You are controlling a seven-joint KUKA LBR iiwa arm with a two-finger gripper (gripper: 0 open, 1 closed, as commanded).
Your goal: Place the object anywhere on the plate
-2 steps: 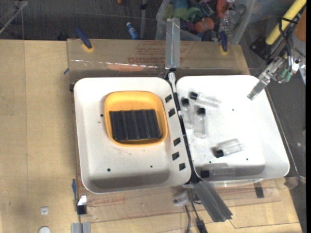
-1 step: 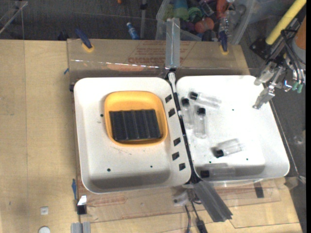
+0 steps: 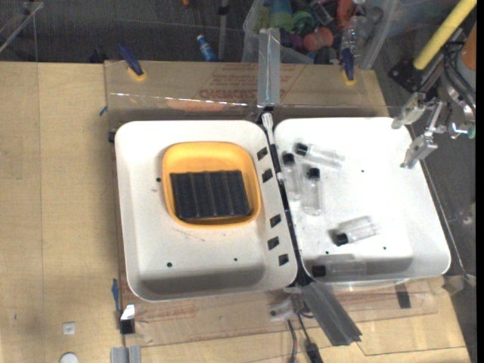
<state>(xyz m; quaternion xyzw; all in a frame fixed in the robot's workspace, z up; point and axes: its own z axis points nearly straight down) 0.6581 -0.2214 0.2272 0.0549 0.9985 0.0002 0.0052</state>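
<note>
Plainly, the plate sat in one bin and the vials in the other.
Left bin (image 3: 140, 203) held the orange plate (image 3: 210, 157) with a dark ribbed block (image 3: 209, 195) on it; right bin (image 3: 393, 172) held several clear black-capped vials (image 3: 310, 189), one (image 3: 354, 231) nearer the front; the gripper (image 3: 420, 138) hung over its far right corner, whether apart or together I couldn't tell.

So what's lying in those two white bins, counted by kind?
Clear vials with black caps: 5
Orange plate: 1
Black ridged block on the plate: 1
Total: 7
</note>
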